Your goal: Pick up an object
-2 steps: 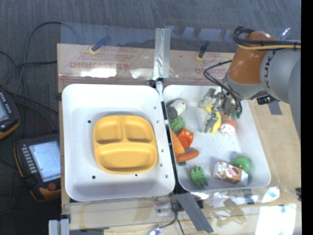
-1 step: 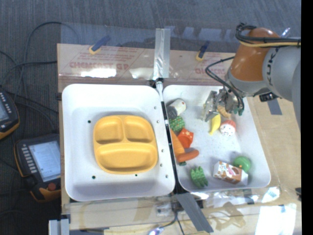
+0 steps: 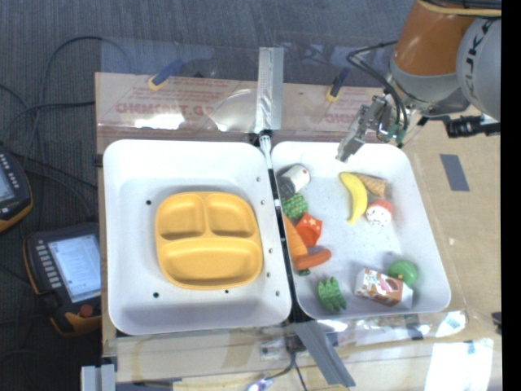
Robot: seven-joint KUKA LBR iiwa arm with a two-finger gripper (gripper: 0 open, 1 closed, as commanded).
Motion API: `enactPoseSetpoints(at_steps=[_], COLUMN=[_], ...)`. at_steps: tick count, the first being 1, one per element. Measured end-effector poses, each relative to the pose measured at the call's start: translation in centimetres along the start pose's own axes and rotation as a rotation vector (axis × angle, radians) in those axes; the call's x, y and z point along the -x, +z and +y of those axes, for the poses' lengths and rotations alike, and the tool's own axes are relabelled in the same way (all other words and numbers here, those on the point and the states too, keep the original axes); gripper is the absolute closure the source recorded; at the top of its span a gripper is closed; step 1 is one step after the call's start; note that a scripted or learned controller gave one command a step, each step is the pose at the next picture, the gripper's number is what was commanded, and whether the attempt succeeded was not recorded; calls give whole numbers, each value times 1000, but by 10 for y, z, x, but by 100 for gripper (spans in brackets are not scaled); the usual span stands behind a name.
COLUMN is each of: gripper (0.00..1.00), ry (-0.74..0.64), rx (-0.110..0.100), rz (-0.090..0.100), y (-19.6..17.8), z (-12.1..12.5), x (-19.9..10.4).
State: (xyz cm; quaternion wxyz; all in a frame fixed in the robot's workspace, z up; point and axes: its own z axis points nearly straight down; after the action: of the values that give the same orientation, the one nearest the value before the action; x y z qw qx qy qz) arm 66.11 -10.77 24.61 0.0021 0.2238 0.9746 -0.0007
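Observation:
The right bin [image 3: 423, 218] holds a yellow banana [image 3: 354, 195], an ice-cream cone piece [image 3: 375, 186], a white and red ball [image 3: 378, 213], a grey and white item [image 3: 291, 178], a strawberry [image 3: 295, 206], red and orange food pieces [image 3: 308, 243], a green broccoli piece [image 3: 330, 293], a small printed carton [image 3: 379, 287] and a green ball [image 3: 404, 272]. My gripper [image 3: 356, 147] hangs above the bin's far edge, just beyond the banana, with nothing between its fingers. The fingers stand slightly apart.
A yellow divided plate [image 3: 209, 239] lies in the left bin [image 3: 130, 177]. A metal bar [image 3: 269, 88] runs behind the divide between the bins. Cables and a handheld pendant [image 3: 65, 271] lie left of the bench.

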Motion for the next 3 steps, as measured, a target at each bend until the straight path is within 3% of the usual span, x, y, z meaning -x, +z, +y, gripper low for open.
enactPoseSetpoints(at_steps=[1, 2, 3], gripper=[0, 0, 100], ry=[1, 319, 317], rx=[-1, -1, -6], rz=[0, 3, 0], y=[0, 147, 137], z=[0, -49, -49], x=[0, -15, -15])
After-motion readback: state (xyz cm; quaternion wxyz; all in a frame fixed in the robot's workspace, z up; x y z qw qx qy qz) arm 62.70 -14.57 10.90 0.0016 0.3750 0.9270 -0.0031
